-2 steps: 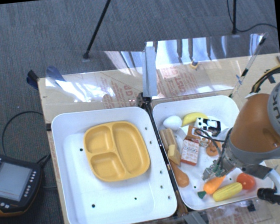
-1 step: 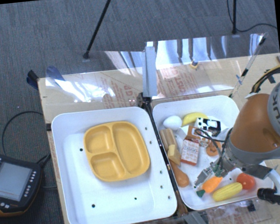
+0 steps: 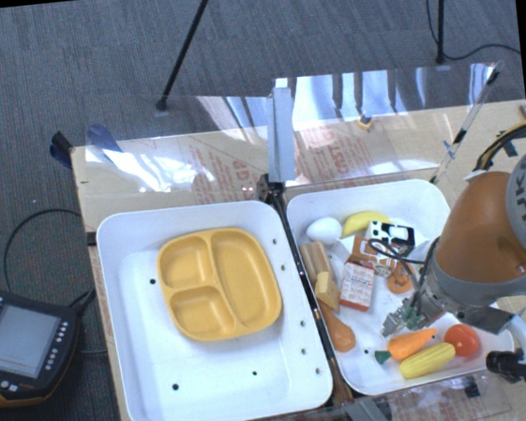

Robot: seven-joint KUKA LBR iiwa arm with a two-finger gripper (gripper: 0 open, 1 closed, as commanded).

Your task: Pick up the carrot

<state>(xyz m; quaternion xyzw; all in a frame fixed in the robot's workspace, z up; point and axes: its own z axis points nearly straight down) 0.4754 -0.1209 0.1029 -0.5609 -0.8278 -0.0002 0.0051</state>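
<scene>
- Carrot (image 3: 412, 343): lower right of frame, in right bin (image 3: 431, 197) near its front wall, lying on its side, green end pointing left.
- Corn cob (image 3: 427, 361) lies just below carrot, touching or nearly so; red tomato (image 3: 462, 339) just right of both.
- Gripper (image 3: 405, 315): at end of arm (image 3: 479, 241), which comes in from right edge of frame; sits just above carrot, very close. Can't tell if it's apart or together; carrot isn't seen clamped in it.
- Rest of right bin: white egg (image 3: 323, 230) and banana (image 3: 366, 220) toward upper part, small red-and-white carton (image 3: 356, 284) mid-bin, brown pear-shaped item (image 3: 340, 333) along left wall.
- Left bin (image 3: 141, 379): holds yellow divided plate (image 3: 220, 282), three sections, sitting in upper half.
- Worktop (image 3: 146, 176) carries both bins side by side.
- Handheld control pendant (image 3: 19, 346) lies on the floor, far left of frame.
</scene>
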